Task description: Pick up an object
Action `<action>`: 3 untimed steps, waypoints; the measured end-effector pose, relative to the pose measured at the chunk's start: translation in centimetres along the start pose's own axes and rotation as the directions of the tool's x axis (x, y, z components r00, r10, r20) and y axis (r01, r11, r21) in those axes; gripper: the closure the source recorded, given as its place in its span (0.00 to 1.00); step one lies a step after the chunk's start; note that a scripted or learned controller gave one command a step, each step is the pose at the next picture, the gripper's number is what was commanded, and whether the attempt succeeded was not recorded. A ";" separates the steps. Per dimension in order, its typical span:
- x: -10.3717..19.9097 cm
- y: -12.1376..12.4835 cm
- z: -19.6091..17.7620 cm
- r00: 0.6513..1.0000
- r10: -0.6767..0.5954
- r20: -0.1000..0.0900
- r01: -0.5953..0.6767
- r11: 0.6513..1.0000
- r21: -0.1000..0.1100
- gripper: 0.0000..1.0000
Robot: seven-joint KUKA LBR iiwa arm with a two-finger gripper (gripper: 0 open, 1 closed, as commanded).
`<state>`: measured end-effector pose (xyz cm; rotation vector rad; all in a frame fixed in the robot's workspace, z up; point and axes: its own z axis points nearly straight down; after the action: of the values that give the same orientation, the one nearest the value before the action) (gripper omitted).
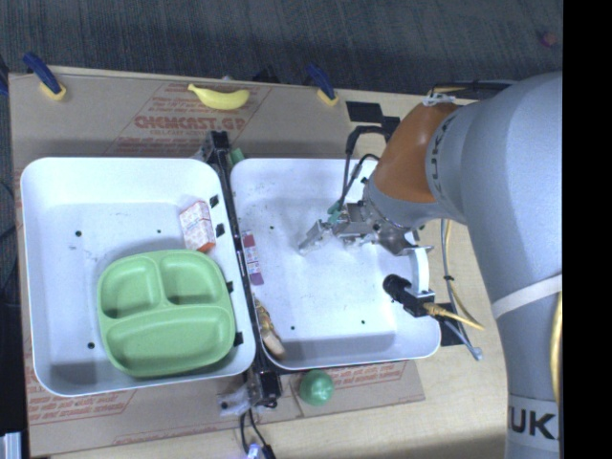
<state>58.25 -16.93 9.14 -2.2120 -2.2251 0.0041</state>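
While the gripper (311,240) hangs over the right bin (287,333), I cannot tell its state; a green tray (167,311) lies in the left bin (57,189).

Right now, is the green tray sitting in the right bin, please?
No, the green tray lies in the left bin, beside a small carton.

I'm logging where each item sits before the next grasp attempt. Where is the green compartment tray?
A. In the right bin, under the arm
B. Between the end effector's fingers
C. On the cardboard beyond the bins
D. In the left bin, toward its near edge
D: the green compartment tray lies flat on the floor of the left bin, near its front edge, far from the end effector over the right bin.
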 end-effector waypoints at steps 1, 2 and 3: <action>-4.2 -4.5 -6.9 1.000 0.002 0.002 -0.002 1.000 -0.004 0.00; -4.1 1.7 0.0 1.000 -0.001 0.001 0.001 1.000 -0.003 0.00; -4.2 -10.7 -4.9 1.000 0.001 0.001 -0.001 1.000 -0.002 0.00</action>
<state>47.60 -21.17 14.08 -2.2142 -2.2254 0.0033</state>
